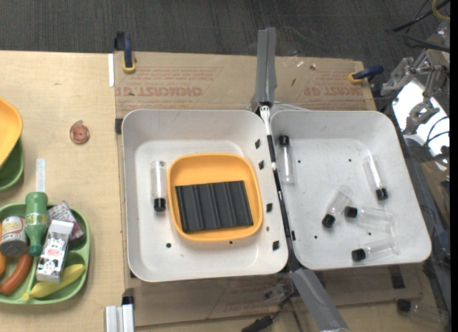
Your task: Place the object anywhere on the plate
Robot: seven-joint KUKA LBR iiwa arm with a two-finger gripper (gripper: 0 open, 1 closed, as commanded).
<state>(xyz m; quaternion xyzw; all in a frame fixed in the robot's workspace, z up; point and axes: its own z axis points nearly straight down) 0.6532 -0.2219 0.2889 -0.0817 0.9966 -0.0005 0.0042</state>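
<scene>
Two bins: left bin (136,180) and right bin (401,173), both white and shallow, touching along the middle of the surface (57,87).
Under the bins: cardboard sheet (193,84) with red print, held by a clamp (126,53) at its 11 o'clock corner and a second clamp (365,74) at its 1 o'clock corner.
Between the bins: grey metal bar (266,66) runs off toward 12 o'clock from the seam.
Plate: orange plate (215,169), rounded square, centred in the left bin.
On the plate: black ribbed pad (214,205) covers most of its floor, leaving only the rim and the 12 o'clock strip bare.
Task's thing: clear tube (157,184) with a black cap, lying in the left bin just beside the plate at its 9 o'clock, off the plate, cap end toward 6 o'clock.
Access: nothing lies over that tube; bin wall at its 9 o'clock, plate rim at its 3 o'clock.
Right bin tubes: same clear body and black cap. One (284,157) by the seam wall, one (374,178) toward 3 o'clock, three loosely grouped toward 5 o'clock (335,207) (368,216) (373,250).
Tube count: 6 total, 1 in the left bin and 5 in the right.
Far 9 o'clock of the surface: green tray (75,280) of toy food, yellow bowl (7,134) at the edge, small pink disc (80,132).
Other counts: 2 bins, 1 plate, 1 pad, 2 clamps.
Claw: cannot tell its state.
</scene>
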